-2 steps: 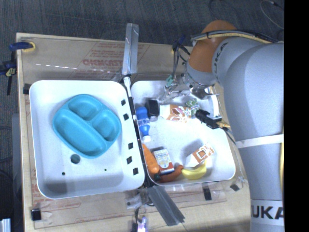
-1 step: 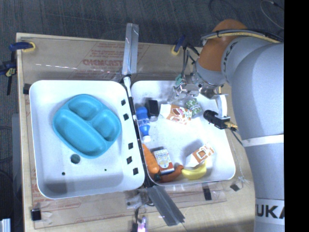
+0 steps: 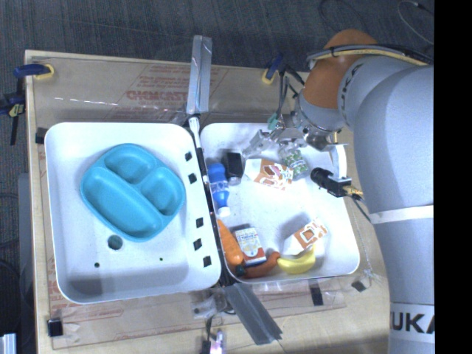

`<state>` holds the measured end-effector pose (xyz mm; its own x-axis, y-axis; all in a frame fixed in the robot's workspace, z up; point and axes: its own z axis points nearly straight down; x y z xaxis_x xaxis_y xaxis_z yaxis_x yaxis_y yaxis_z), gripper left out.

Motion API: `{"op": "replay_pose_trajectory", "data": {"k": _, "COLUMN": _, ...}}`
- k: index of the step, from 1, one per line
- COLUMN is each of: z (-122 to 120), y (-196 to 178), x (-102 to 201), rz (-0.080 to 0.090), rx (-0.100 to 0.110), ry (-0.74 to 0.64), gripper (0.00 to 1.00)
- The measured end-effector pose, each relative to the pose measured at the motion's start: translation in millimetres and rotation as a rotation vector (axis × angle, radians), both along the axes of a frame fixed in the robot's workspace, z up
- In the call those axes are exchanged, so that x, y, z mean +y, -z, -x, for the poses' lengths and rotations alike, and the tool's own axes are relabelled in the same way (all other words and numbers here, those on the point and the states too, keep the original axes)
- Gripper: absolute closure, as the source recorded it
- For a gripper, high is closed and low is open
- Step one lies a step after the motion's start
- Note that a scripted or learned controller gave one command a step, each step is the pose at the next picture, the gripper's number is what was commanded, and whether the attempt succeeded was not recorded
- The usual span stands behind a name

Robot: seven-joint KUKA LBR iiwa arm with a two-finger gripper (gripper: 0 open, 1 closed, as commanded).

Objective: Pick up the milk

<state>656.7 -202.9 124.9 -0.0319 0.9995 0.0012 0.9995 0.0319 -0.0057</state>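
Jaws unclear: metal gripper hovers at twelve o'clock in the right white bin. Orange-white milk carton lies at five o'clock, yellow banana just beside, open floor between.

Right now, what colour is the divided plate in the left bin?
Light blue divided plate, in the camera view.

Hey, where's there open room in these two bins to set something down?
Left bin: bare floor along the near edge, below the blue tray. Right bin: a bare patch mid-floor, between the blue bottle and the small carton. Crowded: its near edge around the banana, and the far side under the gripper.
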Motion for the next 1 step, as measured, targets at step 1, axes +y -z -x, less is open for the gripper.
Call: {"op": "replay_pose_trajectory", "data": {"k": 1, "z": 65.4, "y": 33.7, "x": 1.7, "rz": 0.002, "rx": -0.003, "ry": 0.001, "gripper": 0.00}}
